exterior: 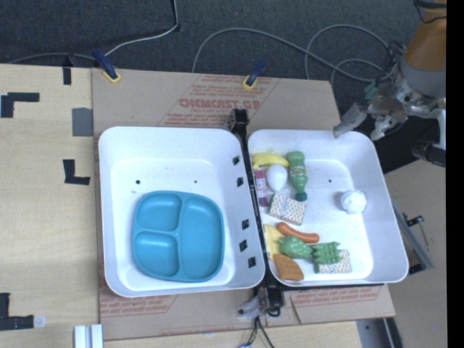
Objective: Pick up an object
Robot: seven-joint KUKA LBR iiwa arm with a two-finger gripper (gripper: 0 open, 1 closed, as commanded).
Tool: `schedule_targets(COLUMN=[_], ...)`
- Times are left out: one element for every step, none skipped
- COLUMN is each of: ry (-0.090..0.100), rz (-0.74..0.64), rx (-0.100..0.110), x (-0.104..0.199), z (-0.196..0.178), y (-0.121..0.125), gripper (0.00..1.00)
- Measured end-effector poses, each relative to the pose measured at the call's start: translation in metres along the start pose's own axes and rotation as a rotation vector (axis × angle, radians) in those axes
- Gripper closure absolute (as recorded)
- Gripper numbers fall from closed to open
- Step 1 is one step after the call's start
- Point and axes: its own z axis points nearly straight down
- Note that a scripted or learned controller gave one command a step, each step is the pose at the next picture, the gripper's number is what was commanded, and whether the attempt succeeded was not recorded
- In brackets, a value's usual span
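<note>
Camera view, blue divided plate in left bin, toy food in right bin, jaws spread, nothing pinched

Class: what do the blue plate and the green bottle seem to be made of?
Blue plate: likely moulded plastic, matte; even colour, rounded compartment ridges. Green bottle: probably plastic, a toy by its look; slightly glossy, uniform green with a label. Neither can be confirmed by sight.

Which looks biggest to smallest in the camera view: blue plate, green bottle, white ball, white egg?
1. blue plate, by far.
2. green bottle.
3. white ball and white egg look alike in size; I won't rank them.
</note>
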Motion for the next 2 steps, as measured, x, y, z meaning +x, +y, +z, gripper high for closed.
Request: schedule_targets(ry=[0.0,-0.003], rz=[-0.001,-0.003], rx=[-0.003,-0.005], x=[0.057,0.057], z=[0.16,0.15], y=[-0.002,-0.002], gripper=[0.0,1.0])
